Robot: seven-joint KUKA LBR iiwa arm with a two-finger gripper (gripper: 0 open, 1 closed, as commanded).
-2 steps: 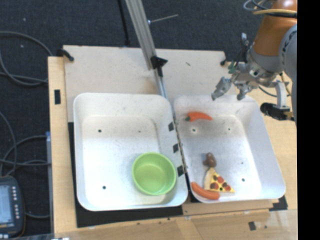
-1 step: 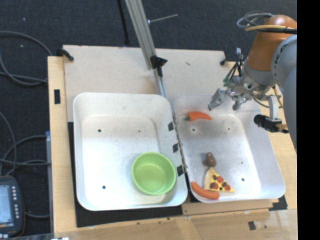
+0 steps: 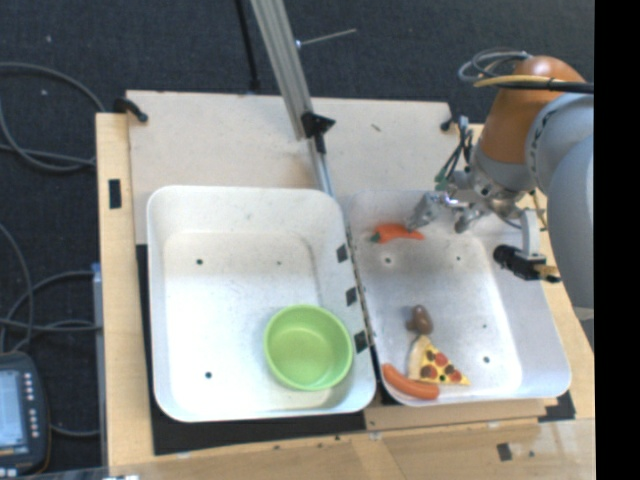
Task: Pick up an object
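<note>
Gripper (image 3: 432,211) sat at upper right of frame, just above the orange carrot (image 3: 398,233) in the right bin (image 3: 530,353); finger opening could not be told.

green bowl (image 3: 308,346) | orange carrot (image 3: 398,233) | brown lump (image 3: 421,319) | white bins (image 3: 180,268)

1. My gripper (image 3: 441,208) looks like bare grey metal, faintly shiny.
2. Both white bins (image 3: 180,218) seem matt plastic, speckled with dark scuffs.
3. The green bowl (image 3: 308,346) is smooth plastic with a soft sheen.
4. The bench (image 3: 220,138) reads as pale, matt board.
5. The slanted pole (image 3: 280,43) looks like ribbed aluminium.
</note>
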